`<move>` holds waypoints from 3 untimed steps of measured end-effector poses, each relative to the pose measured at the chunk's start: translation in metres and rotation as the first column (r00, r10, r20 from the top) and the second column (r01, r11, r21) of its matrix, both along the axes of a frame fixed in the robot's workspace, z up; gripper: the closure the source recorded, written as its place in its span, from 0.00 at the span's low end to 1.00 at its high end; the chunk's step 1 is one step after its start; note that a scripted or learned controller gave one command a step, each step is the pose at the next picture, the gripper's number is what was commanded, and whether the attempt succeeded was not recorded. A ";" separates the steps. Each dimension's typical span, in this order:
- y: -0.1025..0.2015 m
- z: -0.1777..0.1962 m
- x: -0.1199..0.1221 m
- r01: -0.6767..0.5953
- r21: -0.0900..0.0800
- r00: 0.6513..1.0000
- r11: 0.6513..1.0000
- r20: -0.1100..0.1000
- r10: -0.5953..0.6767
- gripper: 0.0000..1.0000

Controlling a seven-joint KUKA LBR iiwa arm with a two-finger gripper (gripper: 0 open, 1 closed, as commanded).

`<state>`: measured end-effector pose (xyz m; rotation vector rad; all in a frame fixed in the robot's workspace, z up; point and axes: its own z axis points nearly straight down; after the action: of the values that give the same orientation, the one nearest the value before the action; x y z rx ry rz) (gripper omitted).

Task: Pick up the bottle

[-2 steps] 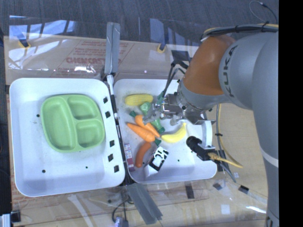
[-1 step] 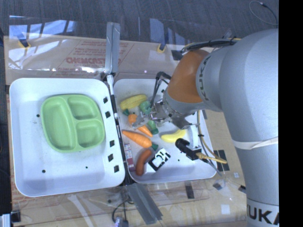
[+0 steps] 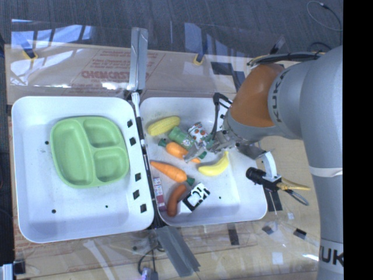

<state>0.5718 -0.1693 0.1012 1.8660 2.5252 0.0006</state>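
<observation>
Gripper [image 3: 205, 146] sits low in a cluster of toys in the right bin [image 3: 247, 206]; fingertips too small and cluttered to resolve, so jaw state unreadable. Bottle [image 3: 180, 137] is partly covered at its right end by the gripper; contact can't be judged. Arm [image 3: 303, 104] is cut off by the right edge and hides the bin's far right wall. Print on the small black-and-white block [image 3: 196, 196] illegible.

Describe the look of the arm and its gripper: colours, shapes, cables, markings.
The arm is made of thick, rounded, matte grey segments, with a glossy orange band above the wrist. White lettering, cut off by the frame, marks its lower part. The gripper is small, dark and metallic. Thin dark cables run beside the wrist.
</observation>
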 end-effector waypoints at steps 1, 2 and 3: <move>0.019 -0.011 -0.043 0.253 0.001 0.967 0.967 -0.008 -0.253 0.00; 0.019 -0.001 -0.043 0.248 0.000 0.969 0.969 -0.009 -0.248 1.00; 0.011 0.046 -0.049 0.200 0.001 0.980 0.980 -0.003 -0.200 1.00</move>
<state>0.5227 -0.1580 0.1471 2.1121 2.3277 -0.0006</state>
